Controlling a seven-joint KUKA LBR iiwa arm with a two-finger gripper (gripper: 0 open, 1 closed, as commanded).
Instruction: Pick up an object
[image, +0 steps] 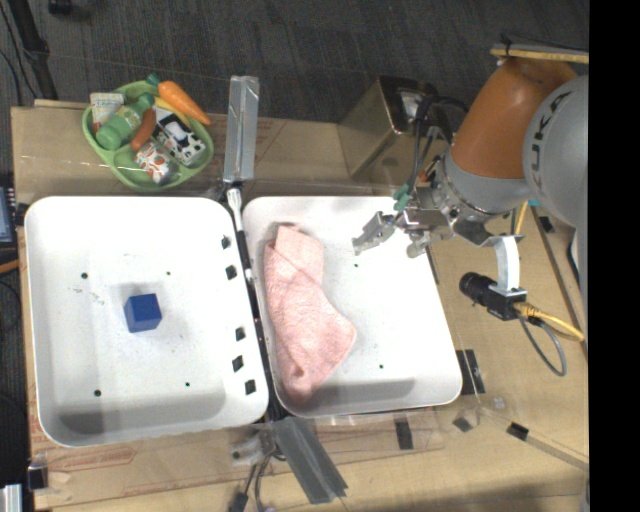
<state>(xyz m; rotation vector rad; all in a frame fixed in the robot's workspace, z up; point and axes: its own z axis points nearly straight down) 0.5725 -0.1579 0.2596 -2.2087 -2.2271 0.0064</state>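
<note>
Nothing is picked yet: the gripper (372, 236) hovers over the right bin (420, 340), its grip state unclear, beside the pink cloth (303, 312); the blue cube (143, 311) sits untouched.

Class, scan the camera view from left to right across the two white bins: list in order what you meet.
Blue cube in the left bin → pink cloth in the right bin → end effector → grey arm.
</note>
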